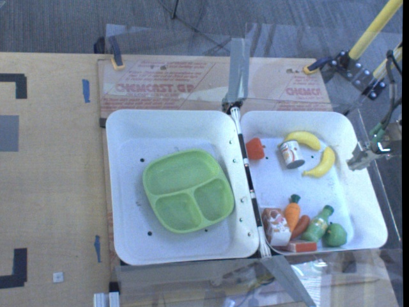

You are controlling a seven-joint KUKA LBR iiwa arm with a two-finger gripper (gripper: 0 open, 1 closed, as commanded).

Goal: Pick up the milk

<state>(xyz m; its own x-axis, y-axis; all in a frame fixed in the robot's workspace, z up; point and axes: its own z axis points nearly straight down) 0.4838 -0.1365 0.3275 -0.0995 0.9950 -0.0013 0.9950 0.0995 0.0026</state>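
Glossy green plastic tray (188, 191), smooth white plastic bins (121, 171).

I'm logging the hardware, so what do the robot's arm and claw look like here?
By the right bin rim: a small pale grey metal piece with a green spot and thin dark cables; too small to tell if it's the claw.

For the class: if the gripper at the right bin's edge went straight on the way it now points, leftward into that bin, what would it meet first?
Probably the nearer banana, which lies closest to the gripper along that leftward line, inside the right bin. Height is unclear from above, so it might pass over it.
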